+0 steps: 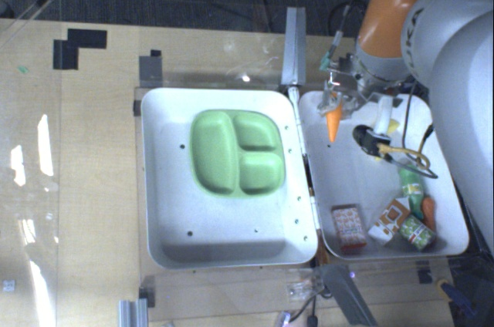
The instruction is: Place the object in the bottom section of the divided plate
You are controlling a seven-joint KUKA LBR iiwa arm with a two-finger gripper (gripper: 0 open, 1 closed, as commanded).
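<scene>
A green divided plate (231, 156) lies in the left white bin (166, 233), with one long section on its left and two smaller ones on its right. My gripper (334, 100) hangs over the far left corner of the right bin (455, 237). A small orange carrot (333, 123) points down from between its fingers, so the gripper is shut on it. The carrot is just right of the wall that splits the two bins, apart from the plate.
At the near end of the right bin lie a small red-patterned box (349, 226), a white and brown carton (392, 218), a green packet (411, 182), a green can (417, 234) and a small orange-red piece (428, 207). A metal post (292, 48) stands behind the bins.
</scene>
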